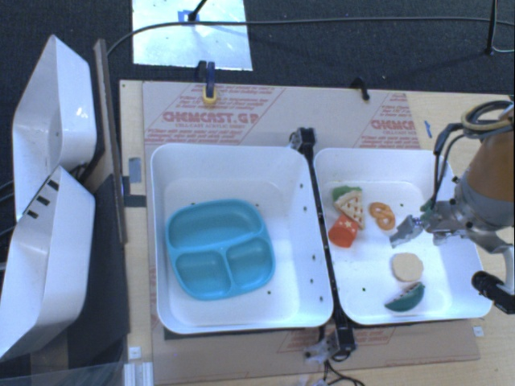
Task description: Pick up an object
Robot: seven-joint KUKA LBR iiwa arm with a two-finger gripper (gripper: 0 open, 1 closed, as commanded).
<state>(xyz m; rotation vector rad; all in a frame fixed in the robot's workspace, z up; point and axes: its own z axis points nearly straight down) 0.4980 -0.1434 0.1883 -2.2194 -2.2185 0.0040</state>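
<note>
The right bin [378,312] holds several toy foods: a pizza slice with a green top [350,202], a red piece [344,232], an orange pretzel [381,213], a tan round cookie [407,267] and a green-blue wedge [405,297]. My gripper [406,230] hangs over the right bin, to the right of the pretzel and just above the cookie. Nothing shows between its fingers. The arm's orange band [492,171] is at the right edge.
The left bin [233,163] holds a blue divided tray [220,248]. A black clamp rail [318,232] runs between the two bins. Two spare white bins [48,207] lean at the far left. Cables loop near the arm at the right.
</note>
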